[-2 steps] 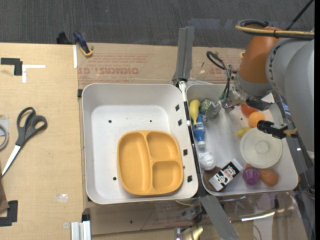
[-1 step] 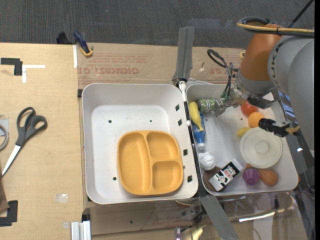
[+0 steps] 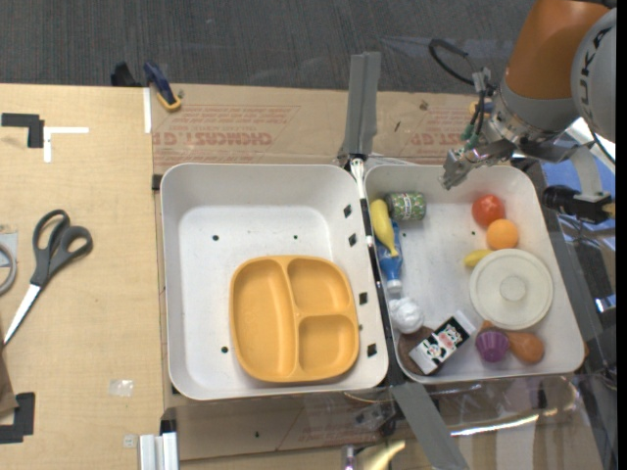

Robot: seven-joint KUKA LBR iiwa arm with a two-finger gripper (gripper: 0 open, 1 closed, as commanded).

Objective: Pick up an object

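Note:
The right bin (image 3: pixel 431 233) holds a green can (image 3: pixel 407 206) on its side, a yellow banana (image 3: pixel 381 221), a red tomato (image 3: pixel 488 209), an orange (image 3: pixel 502 233), a white round lid (image 3: pixel 510 288), a black and white carton (image 3: pixel 440 345), a purple toy (image 3: pixel 492 346) and an orange toy (image 3: pixel 526 347). My gripper (image 3: pixel 458 167) hangs over the bin's far edge, up and right of the can, left of the tomato. Nothing shows between its fingers.
The left bin (image 3: pixel 196 213) carries a yellow divided tray (image 3: pixel 294 316). Scissors (image 3: pixel 44 258) lie on the wooden bench at the left. A grey divider (image 3: pixel 361 106) rises between the bins at the back. A blue bottle (image 3: pixel 392 267) and a white ball (image 3: pixel 406 313) lie along the right bin's left wall.

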